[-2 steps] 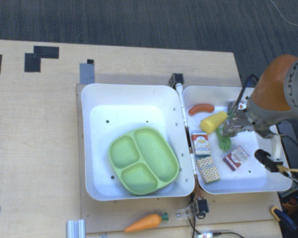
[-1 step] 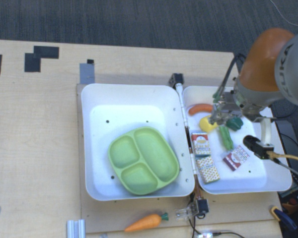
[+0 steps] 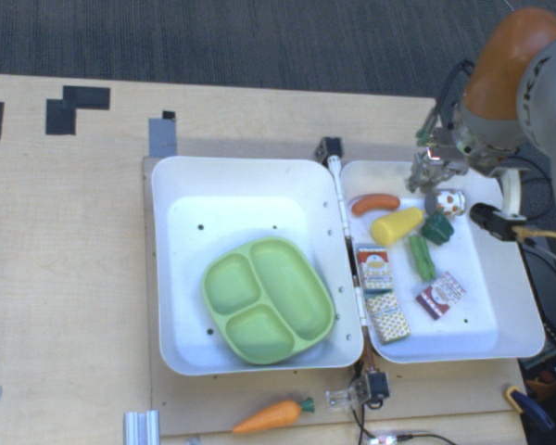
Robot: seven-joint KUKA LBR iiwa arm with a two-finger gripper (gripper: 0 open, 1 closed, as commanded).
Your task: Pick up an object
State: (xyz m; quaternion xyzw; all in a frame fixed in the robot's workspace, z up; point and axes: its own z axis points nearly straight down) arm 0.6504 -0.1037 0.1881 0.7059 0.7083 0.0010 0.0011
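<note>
Objects in right bin (image 3: 510, 327): 2 cartons (image 3: 382, 293), 1 sausage (image 3: 375, 203), 1 yellow piece (image 3: 396, 225)

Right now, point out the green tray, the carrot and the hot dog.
green tray (image 3: 271, 299), camera view, middle of the tray where its dividers meet
carrot (image 3: 271, 417), camera view, middle of the orange body
hot dog (image 3: 375, 203), camera view, middle of its length

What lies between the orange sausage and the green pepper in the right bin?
In the camera view, the yellow piece lies between the orange sausage and the green pepper.
</note>
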